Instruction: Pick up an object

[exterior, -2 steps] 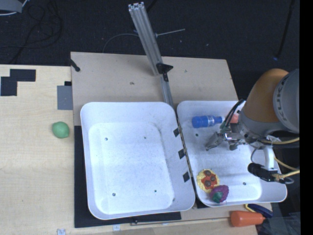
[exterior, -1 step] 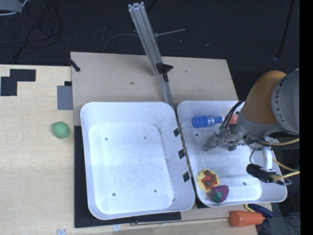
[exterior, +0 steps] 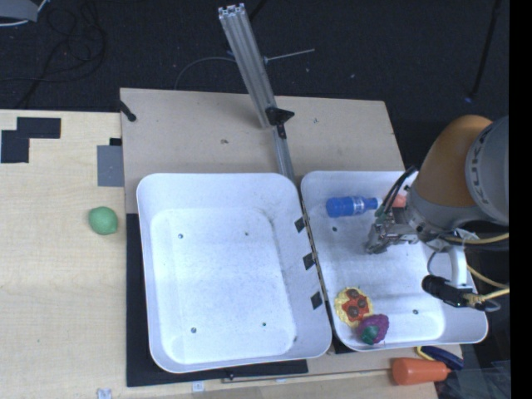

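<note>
White right bin point(exterior: 432, 327): gripper point(exterior: 381, 243) near blue bottle point(exterior: 350, 205), grip state unclear, labels unreadable.

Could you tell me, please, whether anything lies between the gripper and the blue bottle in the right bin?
Nothing visible does. The gripper sits low in the right bin, just below and right of the blue bottle, with bare bin floor between them.

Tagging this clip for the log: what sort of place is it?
Probably a robotics lab bench for pick tests: two white bins side by side, an arm's pincer over the right one, and cables on the dark floor.
</note>
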`<state>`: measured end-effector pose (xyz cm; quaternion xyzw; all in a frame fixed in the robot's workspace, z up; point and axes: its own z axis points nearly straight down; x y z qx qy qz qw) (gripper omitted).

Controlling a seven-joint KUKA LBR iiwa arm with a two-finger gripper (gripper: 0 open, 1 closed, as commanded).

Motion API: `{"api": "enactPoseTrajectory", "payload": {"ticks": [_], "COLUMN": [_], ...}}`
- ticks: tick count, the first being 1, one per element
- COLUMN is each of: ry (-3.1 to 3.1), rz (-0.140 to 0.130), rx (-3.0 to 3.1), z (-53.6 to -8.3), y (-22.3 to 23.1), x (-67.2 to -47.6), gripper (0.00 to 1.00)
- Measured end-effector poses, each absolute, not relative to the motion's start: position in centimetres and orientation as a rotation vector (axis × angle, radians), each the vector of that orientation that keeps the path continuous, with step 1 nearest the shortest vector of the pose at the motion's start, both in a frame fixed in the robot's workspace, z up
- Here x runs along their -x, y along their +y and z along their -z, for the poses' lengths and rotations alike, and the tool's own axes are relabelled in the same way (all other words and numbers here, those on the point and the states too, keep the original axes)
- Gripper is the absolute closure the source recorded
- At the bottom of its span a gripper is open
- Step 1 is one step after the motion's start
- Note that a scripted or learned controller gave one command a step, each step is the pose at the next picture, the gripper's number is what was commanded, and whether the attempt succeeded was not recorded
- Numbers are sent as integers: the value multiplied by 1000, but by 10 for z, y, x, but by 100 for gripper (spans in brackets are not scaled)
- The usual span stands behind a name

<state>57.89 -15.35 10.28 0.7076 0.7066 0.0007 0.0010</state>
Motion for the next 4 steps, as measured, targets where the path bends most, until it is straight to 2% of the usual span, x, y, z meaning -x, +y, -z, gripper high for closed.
{"api": "enactPoseTrajectory", "payload": {"ticks": [1,3,4], "ry": [2218,2219,2226], "rz": [-3,-3,-1], "rx": [-2220,-2220,-2218], "z": [-152,-260,-264], "y": [-161,-161,-112], "x": [-586,-585,-588], "gripper": [100,100,100]}}
